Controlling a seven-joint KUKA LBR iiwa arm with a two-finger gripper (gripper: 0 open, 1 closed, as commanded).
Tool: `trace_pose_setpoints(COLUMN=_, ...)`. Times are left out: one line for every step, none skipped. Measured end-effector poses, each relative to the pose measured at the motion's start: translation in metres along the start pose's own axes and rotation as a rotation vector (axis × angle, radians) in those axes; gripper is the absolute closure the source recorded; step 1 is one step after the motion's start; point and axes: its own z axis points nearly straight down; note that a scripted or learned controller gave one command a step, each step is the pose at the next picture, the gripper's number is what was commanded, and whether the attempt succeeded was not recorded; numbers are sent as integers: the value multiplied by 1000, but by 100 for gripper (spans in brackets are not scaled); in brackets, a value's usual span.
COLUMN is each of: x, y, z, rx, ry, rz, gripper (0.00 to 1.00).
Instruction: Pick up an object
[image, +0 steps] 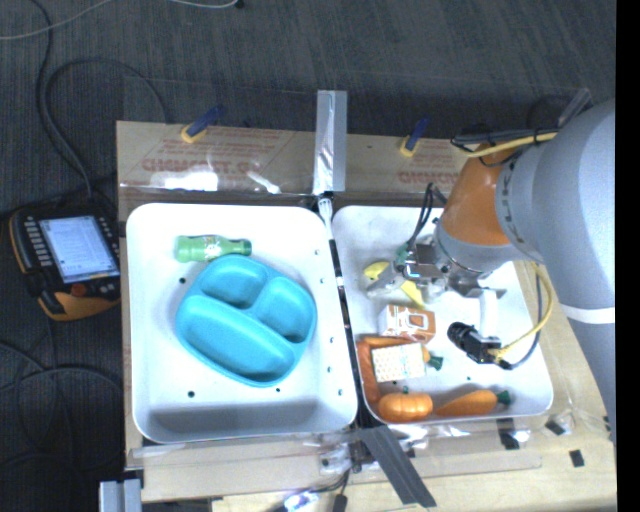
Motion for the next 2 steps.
trace_pose_setpoints(x=2, y=0, z=-10, rx=-1, ry=5, rz=0, gripper=100)
trace_pose_setpoints(x=15, y=59, z=-93, rx=13, ry=-2, rz=71, gripper=100)
